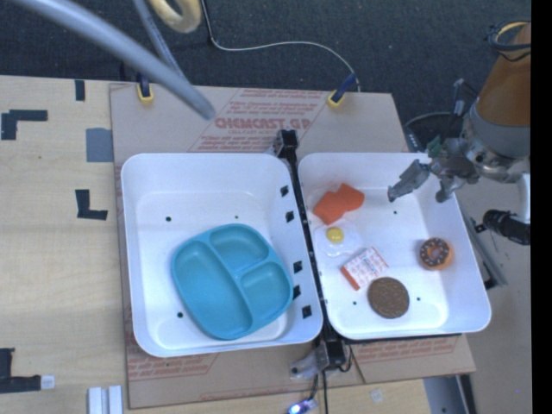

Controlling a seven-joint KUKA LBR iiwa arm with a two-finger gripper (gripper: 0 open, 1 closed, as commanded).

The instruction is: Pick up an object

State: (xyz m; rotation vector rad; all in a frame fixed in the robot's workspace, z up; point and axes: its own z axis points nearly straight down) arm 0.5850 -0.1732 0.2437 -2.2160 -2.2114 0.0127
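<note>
In the right bin [470, 317] lie an orange block [337, 203], a small yellow piece [335, 235], a red-and-white packet [364, 267], a brown round cookie [389, 297] and a chocolate donut with sprinkles [435, 253]. My gripper [424, 180] hangs over the bin's upper right part, above and apart from the donut. Its two dark fingers are spread, and nothing is between them. The arm's orange band [509, 89] is at the right edge.
The left bin [142, 231] holds a blue divided plate [232, 279]. A black clip divider [297, 231] joins the two bins. Both stand on a cardboard sheet [259, 119] on the wooden bench. A cable runs behind the bins.
</note>
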